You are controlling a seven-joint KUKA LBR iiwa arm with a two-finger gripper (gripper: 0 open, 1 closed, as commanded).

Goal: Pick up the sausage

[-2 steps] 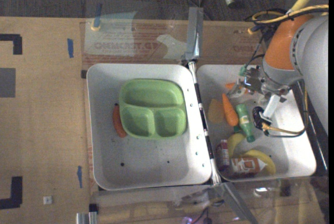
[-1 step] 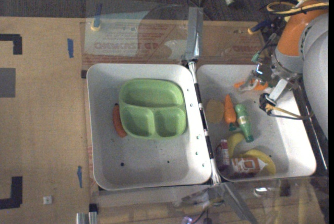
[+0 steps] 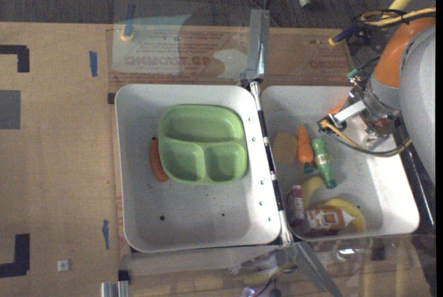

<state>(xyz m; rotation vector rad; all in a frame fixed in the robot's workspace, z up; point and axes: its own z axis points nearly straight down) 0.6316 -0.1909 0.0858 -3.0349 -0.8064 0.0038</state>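
Observation:
The sausage (image 3: 158,162), a short red-orange link, lies on the floor of the left bin (image 3: 138,212). It rests against the left rim of the green divided plate (image 3: 203,144), which partly covers it. My gripper (image 3: 365,124) hangs over the upper right part of the right bin (image 3: 387,199), far to the right of the sausage. It is above the bin floor with nothing seen in its grasp.
In the right bin lie a carrot (image 3: 304,143), a green bottle (image 3: 322,163), a tan round disc (image 3: 284,147), a banana (image 3: 333,203), a ketchup bottle (image 3: 325,219) and a dark red can (image 3: 295,202). A metal divider (image 3: 266,157) separates the bins.

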